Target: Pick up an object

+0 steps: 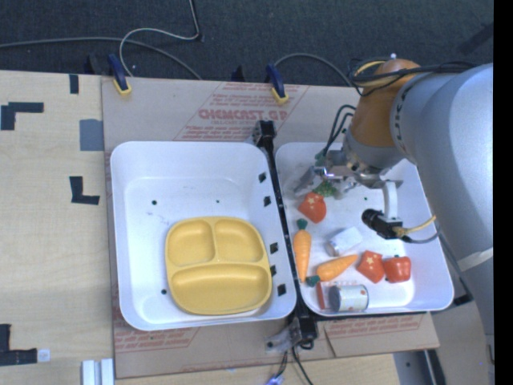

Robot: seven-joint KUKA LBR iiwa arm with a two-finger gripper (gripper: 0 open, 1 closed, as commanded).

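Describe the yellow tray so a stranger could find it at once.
Two white bins sit side by side on the bench; take the left bin, the one away from the arm. The yellow tray lies flat at its front. It is the large plate split into three compartments, while the small toy foods, such as the carrots, all lie in the right bin.

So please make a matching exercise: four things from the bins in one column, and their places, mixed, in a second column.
Things:
1. yellow tray
2. can
3. tomato
4. pincer

Places:
A. right bin, near its front edge
B. left bin
C. right bin, just above the tomato
D. right bin, above the two carrots

Pairs: 1-B, 2-A, 3-D, 4-C
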